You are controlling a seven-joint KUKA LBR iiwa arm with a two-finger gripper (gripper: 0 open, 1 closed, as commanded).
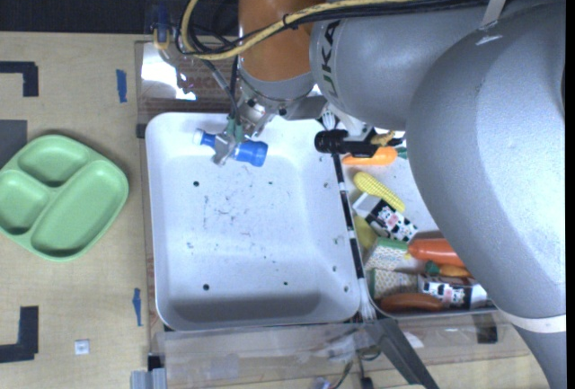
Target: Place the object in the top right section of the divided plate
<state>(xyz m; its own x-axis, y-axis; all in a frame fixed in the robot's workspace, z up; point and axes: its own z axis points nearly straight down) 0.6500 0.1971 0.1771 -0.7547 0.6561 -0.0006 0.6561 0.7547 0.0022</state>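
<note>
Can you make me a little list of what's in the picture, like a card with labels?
plate: green divided plate, on the bench left of the bins, nothing in it
left bin: white, holds a blue toy near its top edge
gripper: right at the blue toy, in the left bin
right bin: corn, carrot and other toy foods, partly under the arm
task: not done, blue toy not on plate

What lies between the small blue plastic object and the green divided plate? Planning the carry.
In the camera view: bare white bin floor, its rim, then wooden bench.
</note>
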